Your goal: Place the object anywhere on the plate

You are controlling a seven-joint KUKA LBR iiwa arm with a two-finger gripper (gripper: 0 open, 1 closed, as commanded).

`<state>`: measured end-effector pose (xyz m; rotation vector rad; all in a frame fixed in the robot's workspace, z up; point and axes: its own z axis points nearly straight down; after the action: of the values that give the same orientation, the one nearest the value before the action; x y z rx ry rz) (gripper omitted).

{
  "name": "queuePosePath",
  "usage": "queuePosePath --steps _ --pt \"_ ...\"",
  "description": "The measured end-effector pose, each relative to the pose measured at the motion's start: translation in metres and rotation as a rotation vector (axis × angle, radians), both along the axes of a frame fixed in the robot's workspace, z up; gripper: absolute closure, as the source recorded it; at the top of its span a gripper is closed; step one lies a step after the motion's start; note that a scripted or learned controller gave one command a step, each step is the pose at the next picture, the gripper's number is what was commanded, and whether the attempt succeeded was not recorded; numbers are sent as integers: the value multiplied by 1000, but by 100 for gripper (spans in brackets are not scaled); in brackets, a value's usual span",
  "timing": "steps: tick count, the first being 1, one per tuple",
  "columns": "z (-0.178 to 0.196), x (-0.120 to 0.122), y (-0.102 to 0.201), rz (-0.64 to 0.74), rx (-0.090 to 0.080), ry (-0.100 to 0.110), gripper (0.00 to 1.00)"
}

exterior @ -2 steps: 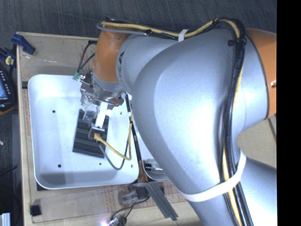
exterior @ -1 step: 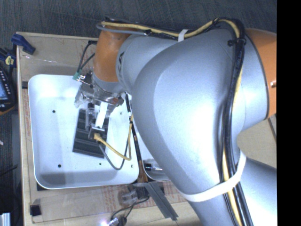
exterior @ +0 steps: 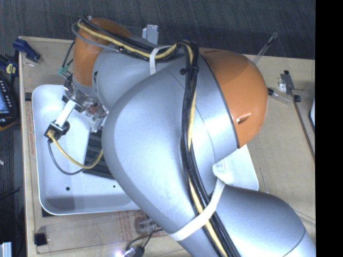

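**A:** Where is the arm (exterior: 177,159)?

**B:** It reaches in from the right and covers most of the bench (exterior: 53,234). The thick grey links run across the middle, and there is an orange cap (exterior: 244,100) at the joint near the top right. A bundle of black and yellow cables (exterior: 187,116) runs along the arm, held on by white ties.

**A:** And the gripper?

**B:** The gripper (exterior: 79,114) is over the left bin (exterior: 40,143), towards its far left corner, just below the orange band (exterior: 86,50). A white part sticks out from it down and to the left. That part ends in a small black tip low over the bin floor.

**A:** Open or closed?

**B:** I cannot tell, because the wrist and the arm hide that part. I see nothing clamped in it.

**A:** What about the object?

**B:** A dark ribbed piece (exterior: 95,153) lies flat on the floor of the left bin, just right of the gripper and below it. The arm covers its right side. Whether it is the object or something else, I cannot say for sure (it is too far hidden). I cannot pick out the plate either.

**A:** Anything else in that bin?

**B:** A thin yellow wire (exterior: 60,162) loops from the black tip across the bin floor towards the dark piece.

**A:** And the right bin?

**B:** A white sliver of it (exterior: 247,167) shows beside the arm. Past it, a small metal bracket (exterior: 286,83) sits on the bare bench near the right edge. A blue clamp (exterior: 24,47) sits at the bench's far left corner.
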<state>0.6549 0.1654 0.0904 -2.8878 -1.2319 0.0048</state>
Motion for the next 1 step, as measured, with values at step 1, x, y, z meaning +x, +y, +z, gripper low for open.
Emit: queuePosePath --steps 1 --pt "9 -1 3 9 2 5 100"
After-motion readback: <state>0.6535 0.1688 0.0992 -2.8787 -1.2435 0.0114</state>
